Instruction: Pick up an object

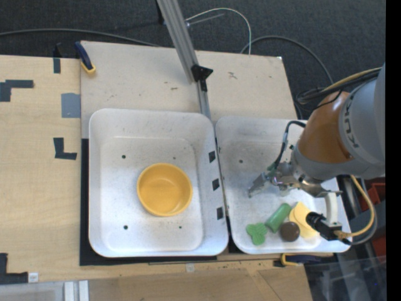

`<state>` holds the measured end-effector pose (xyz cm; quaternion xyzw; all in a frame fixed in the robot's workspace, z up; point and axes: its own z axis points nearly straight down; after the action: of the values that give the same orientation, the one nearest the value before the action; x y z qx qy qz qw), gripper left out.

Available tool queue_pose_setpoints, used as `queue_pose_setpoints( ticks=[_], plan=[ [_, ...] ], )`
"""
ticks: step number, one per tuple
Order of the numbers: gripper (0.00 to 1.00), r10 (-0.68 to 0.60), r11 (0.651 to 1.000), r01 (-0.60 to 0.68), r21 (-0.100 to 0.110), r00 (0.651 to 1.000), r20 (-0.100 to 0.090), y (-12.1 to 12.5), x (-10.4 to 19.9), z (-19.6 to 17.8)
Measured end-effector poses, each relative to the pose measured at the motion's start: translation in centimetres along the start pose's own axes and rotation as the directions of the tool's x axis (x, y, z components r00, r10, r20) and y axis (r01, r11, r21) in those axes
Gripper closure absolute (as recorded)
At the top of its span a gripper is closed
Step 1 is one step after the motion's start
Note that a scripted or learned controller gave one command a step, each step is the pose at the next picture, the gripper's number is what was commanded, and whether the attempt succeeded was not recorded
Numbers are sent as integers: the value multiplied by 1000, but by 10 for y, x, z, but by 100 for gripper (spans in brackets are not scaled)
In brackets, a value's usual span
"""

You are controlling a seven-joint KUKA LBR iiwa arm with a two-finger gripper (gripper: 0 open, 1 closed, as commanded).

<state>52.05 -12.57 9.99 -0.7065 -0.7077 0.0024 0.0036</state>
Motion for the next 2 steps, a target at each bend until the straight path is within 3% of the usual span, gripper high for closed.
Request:
queue_pose_setpoints(
  ticks=[1, 2],
  plan=[
    [0, 1, 1000, -1, -7, 1000, 2, 0, 0, 11],
    [100, 0, 1000, 0, -6, 1000, 1, 0, 1, 1]
  ],
)
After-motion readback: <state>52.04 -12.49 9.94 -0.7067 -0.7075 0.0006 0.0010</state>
